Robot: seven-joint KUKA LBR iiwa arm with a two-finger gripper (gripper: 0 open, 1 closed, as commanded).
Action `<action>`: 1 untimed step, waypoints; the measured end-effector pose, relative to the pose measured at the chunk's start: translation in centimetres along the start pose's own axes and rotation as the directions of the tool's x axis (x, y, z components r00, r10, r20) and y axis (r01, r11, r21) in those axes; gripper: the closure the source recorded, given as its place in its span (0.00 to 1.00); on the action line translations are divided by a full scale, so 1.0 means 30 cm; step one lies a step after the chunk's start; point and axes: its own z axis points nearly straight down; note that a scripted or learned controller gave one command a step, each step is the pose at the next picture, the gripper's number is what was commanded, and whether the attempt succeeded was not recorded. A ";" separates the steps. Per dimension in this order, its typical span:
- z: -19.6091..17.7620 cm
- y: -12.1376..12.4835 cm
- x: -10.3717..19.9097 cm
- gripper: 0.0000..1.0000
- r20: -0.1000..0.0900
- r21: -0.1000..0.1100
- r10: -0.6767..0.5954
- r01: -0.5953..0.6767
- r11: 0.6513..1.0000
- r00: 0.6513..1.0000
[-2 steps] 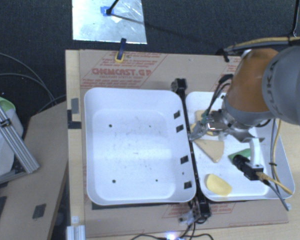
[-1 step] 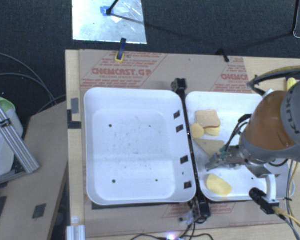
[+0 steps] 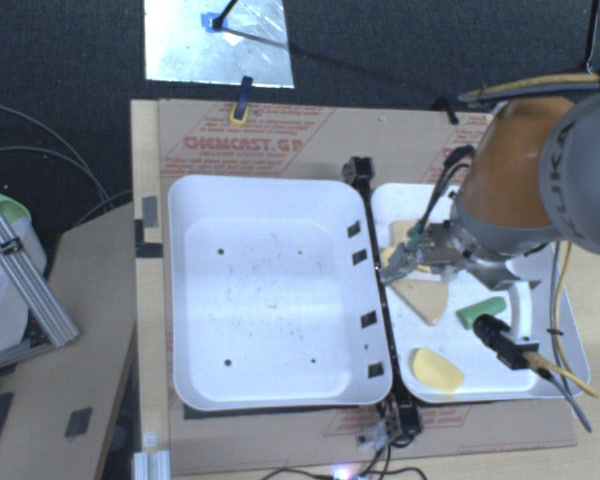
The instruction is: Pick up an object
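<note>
From the fixed camera above the bench, the grey arm (image 3: pixel 540 178) with its orange band is reaching in from the right and hanging low over the right-hand white bin (image 3: pixel 565 353). Its gripper (image 3: pixel 405 258) is sitting near that bin's left wall, close to the black divider clips (image 3: pixel 365 258) where the two bins are meeting — the metal of the wrist is crowding the tip, and whether anything is being pinched there cannot be told.

Just below the gripper, a pale tan wedge-shaped piece (image 3: pixel 425 298) is lying flat on the bin floor, its upper edge running in under the tool. A yellow rounded object (image 3: pixel 437 370) is resting near the bin's front edge, apart from the wedge. A green object (image 3: pixel 480 311) is lying to the right of the wedge, just beside a black fitting (image 3: pixel 500 340) with a yellow cable trailing off to the right.

The left-hand white bin (image 3: pixel 270 293) is sitting beside it on a printed cardboard sheet (image 3: pixel 250 143) — the sheet itself is covering the bench top.
</note>
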 end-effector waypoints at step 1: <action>0.415 -0.034 -0.270 0.00 0.004 0.019 0.020 -0.020 1.000 1.000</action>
